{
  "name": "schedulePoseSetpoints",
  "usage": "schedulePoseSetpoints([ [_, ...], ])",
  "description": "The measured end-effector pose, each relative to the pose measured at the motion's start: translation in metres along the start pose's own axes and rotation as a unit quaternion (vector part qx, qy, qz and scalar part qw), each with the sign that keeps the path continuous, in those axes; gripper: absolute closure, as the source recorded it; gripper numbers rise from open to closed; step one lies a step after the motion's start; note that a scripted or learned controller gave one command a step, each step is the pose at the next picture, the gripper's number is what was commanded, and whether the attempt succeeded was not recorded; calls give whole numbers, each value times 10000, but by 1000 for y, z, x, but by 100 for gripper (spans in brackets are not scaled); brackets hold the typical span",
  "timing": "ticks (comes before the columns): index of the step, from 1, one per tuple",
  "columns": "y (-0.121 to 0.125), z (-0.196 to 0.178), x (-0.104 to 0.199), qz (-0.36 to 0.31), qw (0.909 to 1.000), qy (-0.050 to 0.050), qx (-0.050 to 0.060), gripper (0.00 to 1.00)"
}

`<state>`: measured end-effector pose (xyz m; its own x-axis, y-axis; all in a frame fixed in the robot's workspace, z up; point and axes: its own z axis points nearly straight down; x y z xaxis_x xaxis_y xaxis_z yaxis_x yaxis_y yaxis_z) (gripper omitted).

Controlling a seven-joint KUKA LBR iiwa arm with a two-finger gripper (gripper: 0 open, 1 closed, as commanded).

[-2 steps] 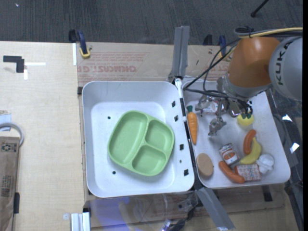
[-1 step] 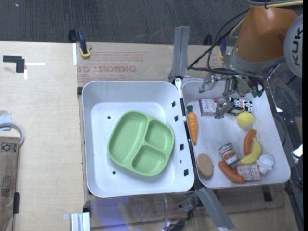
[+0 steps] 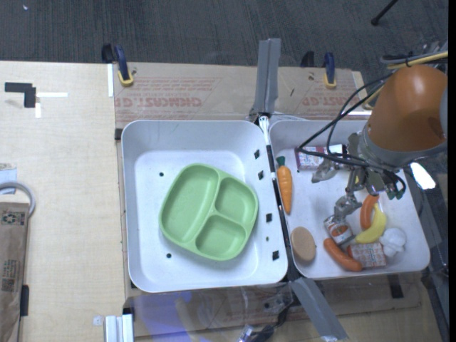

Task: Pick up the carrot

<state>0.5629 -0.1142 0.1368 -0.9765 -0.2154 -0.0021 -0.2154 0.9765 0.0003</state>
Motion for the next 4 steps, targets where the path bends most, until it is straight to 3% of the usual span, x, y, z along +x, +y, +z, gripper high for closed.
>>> schedulePoseSetpoints([
  [1,17,44,-20,-1209,9927,-4,10,0],
  [2,-1,44,-87,-1493,9888,-13,4,0],
  [3,52,-57,-76,-2035,9791,-26,4,0],
  [4,2,44,-51,-2524,9676,-9,-2,0],
])
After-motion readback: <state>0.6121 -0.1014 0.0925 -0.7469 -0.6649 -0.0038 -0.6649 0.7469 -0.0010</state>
